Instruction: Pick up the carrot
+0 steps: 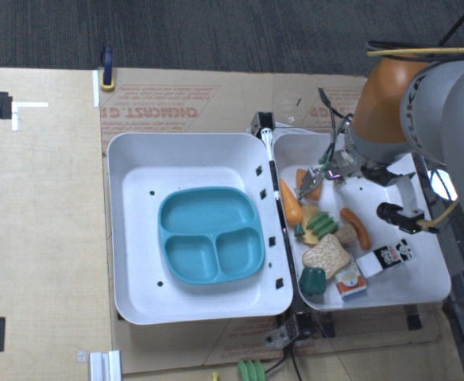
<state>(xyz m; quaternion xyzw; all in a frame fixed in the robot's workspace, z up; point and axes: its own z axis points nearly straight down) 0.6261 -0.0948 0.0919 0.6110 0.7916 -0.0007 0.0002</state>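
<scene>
Tool poised over the right bin, carrot lying just beside it.

From the camera view, the long orange tapered carrot [290,202] is seen against the left wall of the shallow white right bin [423,288], its long axis running roughly 11 to 5 o'clock; it lies at about 8 o'clock from the metal two-finger tool [321,177], whose spread cannot be told.

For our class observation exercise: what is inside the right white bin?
Inside the right bin: an orange carrot by its left wall, green vegetable, bread slice, sausage, dark green cup, small cartons. The arm covers the bin's far right corner.
</scene>
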